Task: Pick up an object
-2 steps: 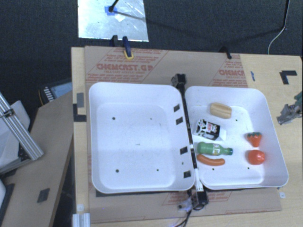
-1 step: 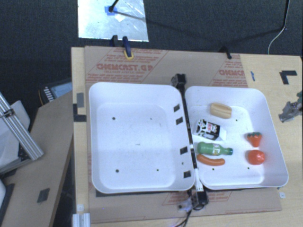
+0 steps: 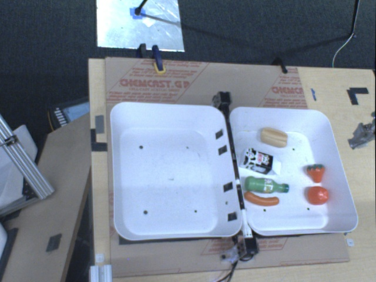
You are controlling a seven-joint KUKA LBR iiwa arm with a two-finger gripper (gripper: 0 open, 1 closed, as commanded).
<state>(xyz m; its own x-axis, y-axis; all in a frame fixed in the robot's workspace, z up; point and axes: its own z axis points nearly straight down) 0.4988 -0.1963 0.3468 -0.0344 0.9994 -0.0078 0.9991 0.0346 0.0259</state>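
The right bin [image 3: 335, 145] holds several small objects. A tan bread roll [image 3: 274, 137] lies near its back. A black and white carton [image 3: 258, 160] sits beside the divider. In front of the carton a green bottle [image 3: 265, 185] lies on its side, with an orange sausage [image 3: 261, 200] just below it. A red strawberry [image 3: 316, 172] and a red tomato [image 3: 318, 195] rest toward the right wall. My gripper [image 3: 362, 134] shows as a grey shape at the far right, outside the bin and over the bench, apart from every object.
The left bin [image 3: 117, 157] adjoins the right one along a black-clipped seam [image 3: 232, 169]. Both stand on a cardboard sheet [image 3: 176, 81]. A shiny metal plate [image 3: 140, 16] lies behind the bench. An aluminium rail [image 3: 20, 157] stands at the left.
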